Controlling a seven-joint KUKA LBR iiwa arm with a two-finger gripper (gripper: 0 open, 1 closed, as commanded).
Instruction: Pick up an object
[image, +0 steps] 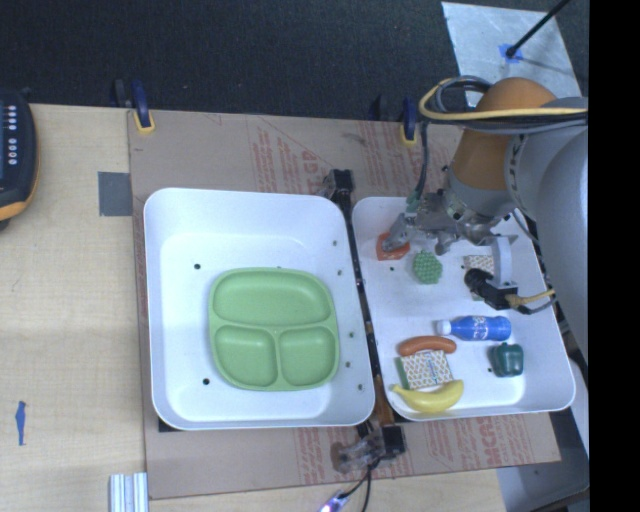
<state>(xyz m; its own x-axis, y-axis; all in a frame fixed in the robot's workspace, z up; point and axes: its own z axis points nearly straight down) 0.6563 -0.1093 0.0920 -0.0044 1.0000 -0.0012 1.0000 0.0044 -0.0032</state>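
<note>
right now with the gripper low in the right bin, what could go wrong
The gripper sits by the orange item near the right bin's wall, so it may scrape the wall or push the item away. The green ball close by could get nudged. The banana and sausage pile is cluttered.

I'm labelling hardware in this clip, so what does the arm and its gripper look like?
The arm is grey with rounded casings and an orange band above the wrist. A yellow and black cable loops over it. The gripper is bare grey metal with dark parts.
</note>
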